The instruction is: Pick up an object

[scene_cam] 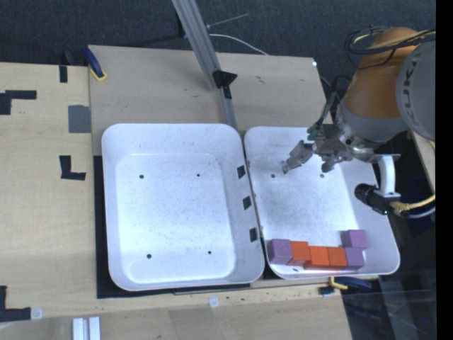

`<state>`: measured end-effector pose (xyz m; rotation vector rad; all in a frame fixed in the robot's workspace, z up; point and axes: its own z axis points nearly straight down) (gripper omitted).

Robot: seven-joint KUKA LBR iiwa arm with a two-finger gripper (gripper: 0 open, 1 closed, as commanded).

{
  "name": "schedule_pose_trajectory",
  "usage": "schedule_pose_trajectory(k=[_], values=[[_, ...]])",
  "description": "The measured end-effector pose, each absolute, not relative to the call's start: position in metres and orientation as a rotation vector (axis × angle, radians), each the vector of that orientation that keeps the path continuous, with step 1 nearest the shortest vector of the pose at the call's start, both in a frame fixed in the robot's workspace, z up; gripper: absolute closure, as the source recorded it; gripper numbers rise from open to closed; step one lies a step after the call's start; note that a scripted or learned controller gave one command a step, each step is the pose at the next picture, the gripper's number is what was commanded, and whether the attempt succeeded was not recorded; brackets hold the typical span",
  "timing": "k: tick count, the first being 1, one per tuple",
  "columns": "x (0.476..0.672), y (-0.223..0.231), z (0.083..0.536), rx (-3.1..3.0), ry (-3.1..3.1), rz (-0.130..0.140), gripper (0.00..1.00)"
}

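My gripper (309, 162) hangs over the upper part of the right bin (311, 197), its two fingers spread apart with nothing between them. Along that bin's front wall lies a row of blocks: a purple block (281, 249) at the left, an orange block (300, 252) and another orange block (327, 256) in the middle, and a purple L-shaped block (354, 246) at the right end. The gripper is well above and behind these blocks, not touching any.
The left bin (173, 204) sits beside the right one, with black clips along the shared edge. A slanted metal pole (202, 37) rises behind the bins. A black cable connector (371, 195) sticks out at the right bin's right rim.
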<state>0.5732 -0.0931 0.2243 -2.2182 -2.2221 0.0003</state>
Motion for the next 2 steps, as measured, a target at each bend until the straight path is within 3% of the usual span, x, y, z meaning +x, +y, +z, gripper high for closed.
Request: schedule_pose_trajectory(k=[1,2], values=[[0.525,-0.031,0.190,-2.210,-2.222,0.007,0.00],[0.551,0.017,0.191,-2.212,-2.228,-0.001,0.00]])
